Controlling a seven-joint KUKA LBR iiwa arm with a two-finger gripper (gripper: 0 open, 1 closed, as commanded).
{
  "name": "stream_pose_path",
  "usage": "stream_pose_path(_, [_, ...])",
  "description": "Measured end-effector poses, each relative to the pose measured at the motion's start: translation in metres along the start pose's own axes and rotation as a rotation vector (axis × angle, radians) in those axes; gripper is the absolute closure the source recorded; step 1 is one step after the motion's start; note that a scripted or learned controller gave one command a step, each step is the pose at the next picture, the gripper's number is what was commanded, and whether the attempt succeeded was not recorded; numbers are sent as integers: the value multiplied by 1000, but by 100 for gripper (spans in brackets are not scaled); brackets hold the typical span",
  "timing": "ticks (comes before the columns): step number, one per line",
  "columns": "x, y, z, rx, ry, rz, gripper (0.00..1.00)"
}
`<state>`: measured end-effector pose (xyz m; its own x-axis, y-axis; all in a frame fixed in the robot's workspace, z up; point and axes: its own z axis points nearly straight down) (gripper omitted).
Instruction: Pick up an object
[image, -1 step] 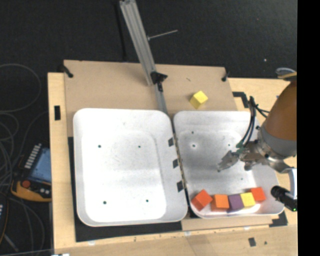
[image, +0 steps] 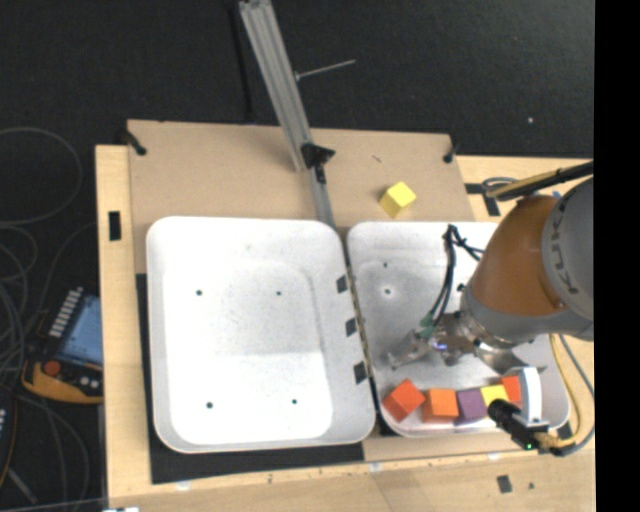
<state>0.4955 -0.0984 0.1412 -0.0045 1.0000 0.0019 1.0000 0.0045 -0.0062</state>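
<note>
– Where's your gripper (image: 425, 345) rn?

– Low in the right bin (image: 400, 260), approx mid-bin, just above the row of blocks. Can't tell its state; too blurred and my wrist covers part of it. Nothing seen in it.

– Blocks?

– Along the near wall, l to r: red-orange block (image: 404, 398), orange block (image: 441, 403), purple block (image: 470, 404), yellow block (image: 495, 396), another orange one at the end, partly under my arm. All touching or nearly.

– Anything else?

– Left bin (image: 250, 330) beside it. One yellow cube (image: 398, 197) on the bench behind the bins, outside both.
</note>
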Motion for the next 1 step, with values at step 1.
stream_pose_path(1, [-2, 1, -3, -7, -1, 7, 0])
